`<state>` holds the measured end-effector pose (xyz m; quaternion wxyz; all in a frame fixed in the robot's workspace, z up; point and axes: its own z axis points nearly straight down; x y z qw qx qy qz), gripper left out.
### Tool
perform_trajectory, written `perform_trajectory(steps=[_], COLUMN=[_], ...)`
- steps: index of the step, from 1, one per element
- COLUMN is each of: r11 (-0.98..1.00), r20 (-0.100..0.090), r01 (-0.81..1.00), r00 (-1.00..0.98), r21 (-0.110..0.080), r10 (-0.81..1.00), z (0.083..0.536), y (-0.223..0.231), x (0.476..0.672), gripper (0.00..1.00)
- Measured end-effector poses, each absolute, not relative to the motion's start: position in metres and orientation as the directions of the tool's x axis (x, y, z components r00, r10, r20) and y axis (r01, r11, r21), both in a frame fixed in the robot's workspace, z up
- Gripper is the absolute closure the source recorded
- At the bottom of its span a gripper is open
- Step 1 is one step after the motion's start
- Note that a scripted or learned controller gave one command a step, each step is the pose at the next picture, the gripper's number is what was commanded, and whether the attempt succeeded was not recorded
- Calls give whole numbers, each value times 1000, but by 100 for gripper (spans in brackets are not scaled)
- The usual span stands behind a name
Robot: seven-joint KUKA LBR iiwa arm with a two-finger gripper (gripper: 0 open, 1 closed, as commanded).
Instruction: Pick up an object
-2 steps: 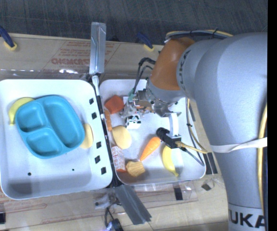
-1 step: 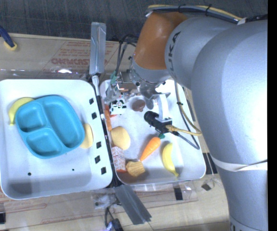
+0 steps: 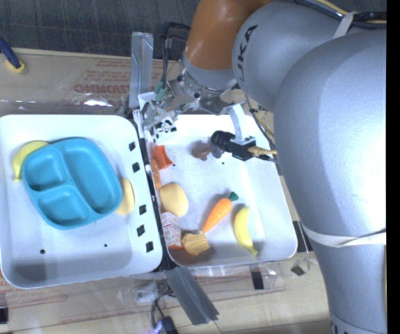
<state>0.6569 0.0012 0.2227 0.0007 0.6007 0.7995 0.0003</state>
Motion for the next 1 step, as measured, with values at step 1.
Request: perform_trajectory(steps=[1], r11=[316], r20=[1], r01=[949], r00=[-316], r21=[-7], r10=[949], z=[195], y=[-32], x=[596], gripper=[100])
